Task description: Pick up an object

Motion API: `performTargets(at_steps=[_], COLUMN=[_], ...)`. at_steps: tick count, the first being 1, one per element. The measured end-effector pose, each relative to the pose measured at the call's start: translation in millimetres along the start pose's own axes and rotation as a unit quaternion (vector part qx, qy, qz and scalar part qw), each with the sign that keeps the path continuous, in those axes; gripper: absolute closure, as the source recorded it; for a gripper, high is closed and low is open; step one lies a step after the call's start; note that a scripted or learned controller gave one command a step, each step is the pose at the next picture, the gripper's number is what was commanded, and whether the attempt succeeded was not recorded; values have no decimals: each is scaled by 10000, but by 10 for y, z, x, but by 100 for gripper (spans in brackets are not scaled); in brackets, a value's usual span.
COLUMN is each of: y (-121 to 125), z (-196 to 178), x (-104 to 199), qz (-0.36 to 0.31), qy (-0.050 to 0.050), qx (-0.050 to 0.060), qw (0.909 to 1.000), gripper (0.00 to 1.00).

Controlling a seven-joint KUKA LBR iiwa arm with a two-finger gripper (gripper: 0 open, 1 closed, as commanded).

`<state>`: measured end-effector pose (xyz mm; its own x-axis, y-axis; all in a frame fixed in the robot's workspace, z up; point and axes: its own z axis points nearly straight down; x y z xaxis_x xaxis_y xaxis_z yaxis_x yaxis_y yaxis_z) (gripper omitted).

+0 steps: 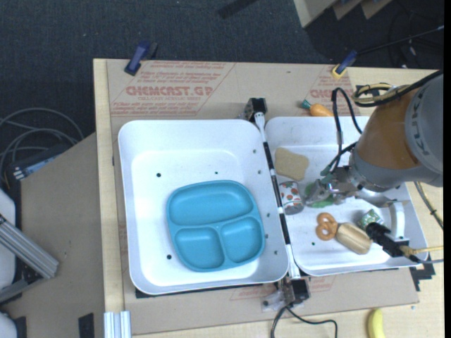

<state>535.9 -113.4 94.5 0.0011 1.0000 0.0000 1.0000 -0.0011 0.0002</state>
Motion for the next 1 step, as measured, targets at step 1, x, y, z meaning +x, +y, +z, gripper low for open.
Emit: performTargets(at_steps=[1], y=[-85], z=[-904], x=[670], qz=[-11], qy=[5], qx=[-4], qw=[10000], gripper=[100])
